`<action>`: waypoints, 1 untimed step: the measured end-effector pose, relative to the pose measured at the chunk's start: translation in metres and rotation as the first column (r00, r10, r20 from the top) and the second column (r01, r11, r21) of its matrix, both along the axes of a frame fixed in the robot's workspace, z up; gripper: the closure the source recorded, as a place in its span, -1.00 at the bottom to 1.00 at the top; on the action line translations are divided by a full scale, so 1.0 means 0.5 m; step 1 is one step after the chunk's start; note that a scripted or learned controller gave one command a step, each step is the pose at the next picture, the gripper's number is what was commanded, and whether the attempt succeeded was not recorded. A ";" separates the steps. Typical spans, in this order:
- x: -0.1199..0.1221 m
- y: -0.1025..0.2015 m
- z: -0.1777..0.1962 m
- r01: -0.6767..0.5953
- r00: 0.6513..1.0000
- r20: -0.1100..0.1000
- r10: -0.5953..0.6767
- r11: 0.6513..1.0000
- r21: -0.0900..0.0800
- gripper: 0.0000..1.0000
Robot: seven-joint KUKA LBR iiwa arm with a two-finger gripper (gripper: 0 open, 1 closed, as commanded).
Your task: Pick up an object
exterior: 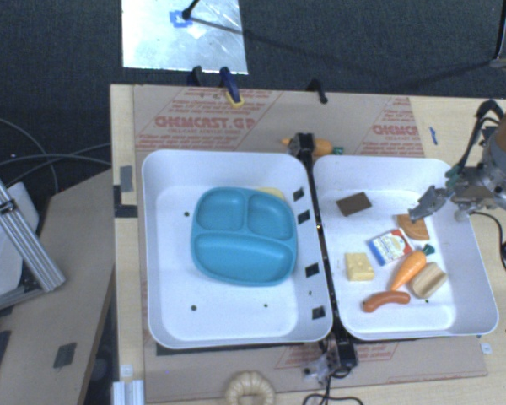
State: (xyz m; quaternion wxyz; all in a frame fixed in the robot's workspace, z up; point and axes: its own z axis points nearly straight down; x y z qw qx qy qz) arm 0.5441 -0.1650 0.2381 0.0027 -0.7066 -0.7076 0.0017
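Arm enters from the right edge, wrist hardware over the right rim of the right bin, forearm angled down and left. The gripper points toward the bin interior, its tip just above the upper edge of a small orange-brown wedge; whether it touches the wedge cannot be told. Fingers appear as one narrow grey shape at this resolution, so their spacing cannot be told, and nothing is visibly between them. Candidate objects all lie in the right bin: a brown square near the upper left, a yellow block lower left of centre, a small packet with blue and red print beside it, a toy carrot lying diagonally just right of the packet, a tan bread-like roll touching the carrot's lower right, and an orange sausage shape below them. Packet print is too small to read. Left bin holds a blue divided plate with three compartments. The cardboard sheet under the bins carries red lettering, upside down in this view, reading roughly "CHEMCAST GP"; the same print repeats at upper right, partly legible.
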 end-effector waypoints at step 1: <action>0.004 0.000 0.008 -0.002 1.000 0.008 0.002 1.000 -0.002 -1.00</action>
